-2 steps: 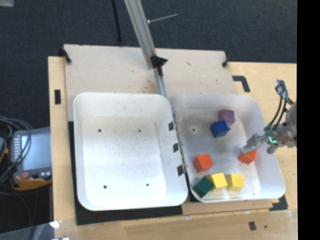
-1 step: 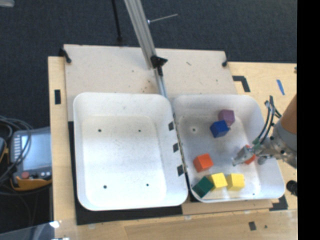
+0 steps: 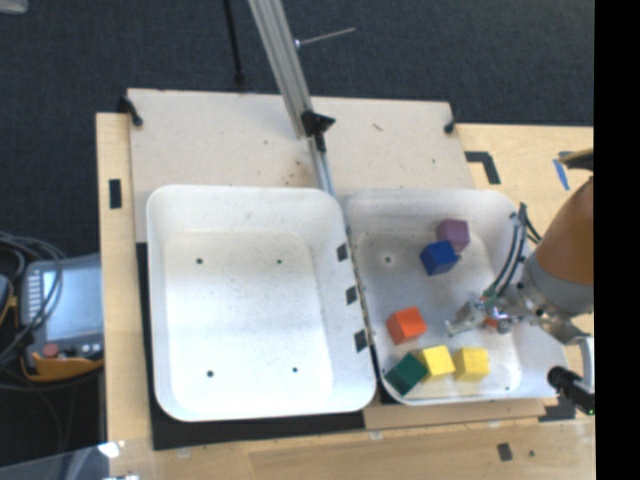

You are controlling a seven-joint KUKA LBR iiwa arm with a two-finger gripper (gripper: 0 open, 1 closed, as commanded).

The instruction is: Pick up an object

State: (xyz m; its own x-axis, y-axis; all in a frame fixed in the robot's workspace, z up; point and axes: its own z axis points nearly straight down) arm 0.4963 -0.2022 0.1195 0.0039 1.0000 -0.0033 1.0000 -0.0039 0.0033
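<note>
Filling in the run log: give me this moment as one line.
hand low in right bin, grip unclear | blocks: purple, blue, orange, green, two yellow | left bin

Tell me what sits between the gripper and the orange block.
Nothing visible does. The gripper hangs over the right bin, with bare bin floor between it and the orange block. The yellow blocks lie nearer the camera, off that line.

A wooden table (image 3: 115, 268) is sitting on dark carpet (image 3: 100, 38), carrying a pale board (image 3: 220, 138) behind the bins. A slanted aluminium rail (image 3: 283, 53) is rising from the board's middle toward the top edge. At the left, a small screen device (image 3: 62, 303) is lying beside black cables (image 3: 15, 258).
</note>
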